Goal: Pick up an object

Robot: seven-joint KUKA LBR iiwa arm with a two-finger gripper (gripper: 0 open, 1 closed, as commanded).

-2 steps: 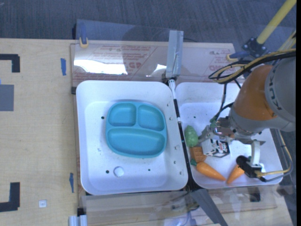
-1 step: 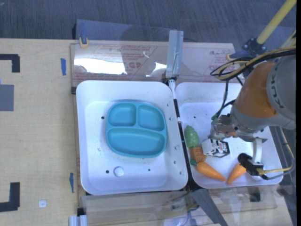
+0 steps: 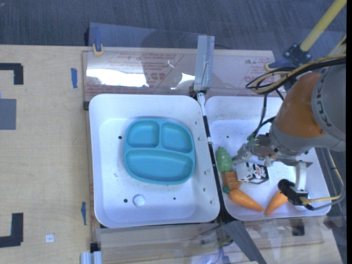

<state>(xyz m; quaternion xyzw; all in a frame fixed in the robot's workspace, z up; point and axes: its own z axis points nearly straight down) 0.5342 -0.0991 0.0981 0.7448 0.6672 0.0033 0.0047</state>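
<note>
right bin (image 3: pixel 231 120): two carrots (image 3: pixel 246 200) (image 3: pixel 276 202) near the front wall, green vegetable (image 3: pixel 224 159) by the divider. toy carrots, likely light, stiff, slick; best taken across the thick middle. gripper (image 3: pixel 254 157) low above them, whether clenched or released cannot be told. left bin (image 3: pixel 104 147): blue divided plate (image 3: pixel 159 150), small white disc (image 3: pixel 138 201).

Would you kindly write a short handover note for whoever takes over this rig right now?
Gripper: low in the right bin, hovering by the toys; nothing visibly held.
Things: green toy by the divider, two orange carrots near the front edge, a small orange piece between them and the green toy. The blue divided plate sits in the left bin.
Done: arm is over the objects.
Left: grasp one object and lift it.
</note>
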